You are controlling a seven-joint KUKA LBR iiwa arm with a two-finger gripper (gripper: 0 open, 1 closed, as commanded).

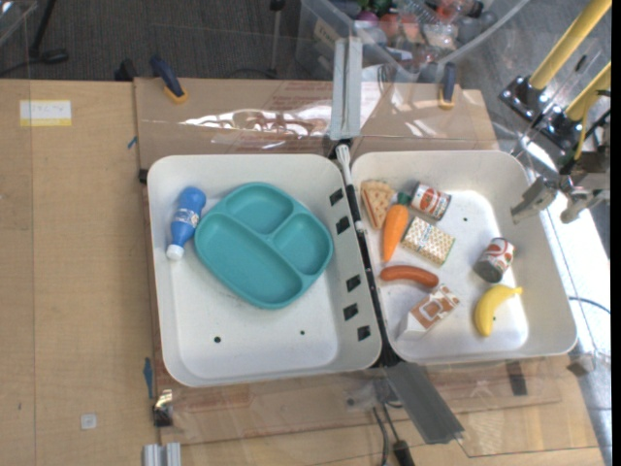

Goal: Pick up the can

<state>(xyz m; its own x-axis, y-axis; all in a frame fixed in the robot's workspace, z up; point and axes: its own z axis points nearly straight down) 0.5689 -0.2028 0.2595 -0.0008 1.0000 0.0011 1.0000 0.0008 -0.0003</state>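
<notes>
From the hand (539, 198), whose opening I cannot tell, I would drop low and left onto the can (496, 258) lying tilted just above the banana (496, 309).

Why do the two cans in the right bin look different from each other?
The first can lies near the bin's back, beside the carrot; the second can lies farther right, just above the banana. The first can points its pale end toward the right; the second can shows a dark grey end facing the front. The first can has neighbours packed close around it; the second can has more bare space. Both have red and white labels and lie tipped over.
</notes>
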